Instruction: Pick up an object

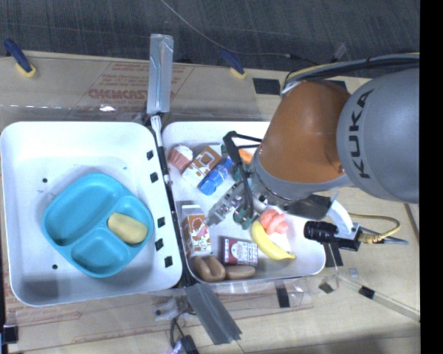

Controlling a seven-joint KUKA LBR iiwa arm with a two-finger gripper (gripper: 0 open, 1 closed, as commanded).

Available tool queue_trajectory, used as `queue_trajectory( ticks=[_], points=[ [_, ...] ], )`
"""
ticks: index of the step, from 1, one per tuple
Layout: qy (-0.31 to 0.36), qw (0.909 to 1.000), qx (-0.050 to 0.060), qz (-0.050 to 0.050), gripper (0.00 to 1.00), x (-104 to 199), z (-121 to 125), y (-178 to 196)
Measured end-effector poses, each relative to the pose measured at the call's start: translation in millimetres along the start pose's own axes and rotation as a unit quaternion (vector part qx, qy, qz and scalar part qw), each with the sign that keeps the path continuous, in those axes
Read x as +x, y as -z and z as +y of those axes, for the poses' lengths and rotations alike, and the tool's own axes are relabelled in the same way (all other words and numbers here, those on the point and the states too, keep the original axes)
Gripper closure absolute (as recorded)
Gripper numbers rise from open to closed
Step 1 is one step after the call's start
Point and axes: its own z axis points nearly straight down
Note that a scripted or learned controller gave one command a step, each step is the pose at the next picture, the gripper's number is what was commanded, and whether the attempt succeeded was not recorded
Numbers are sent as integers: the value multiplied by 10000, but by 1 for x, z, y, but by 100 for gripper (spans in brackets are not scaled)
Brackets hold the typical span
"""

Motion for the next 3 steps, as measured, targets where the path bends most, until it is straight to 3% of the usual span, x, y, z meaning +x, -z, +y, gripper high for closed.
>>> queue_trajectory(
  ticks=[1,2,3],
  points=[
    [-66,10000,14,16,100,110,105,-73],
    [2275,9738,-16,-23,100,104,103,-15],
    [3269,9451,0,-17,100,42,42,-39]
  ],
)
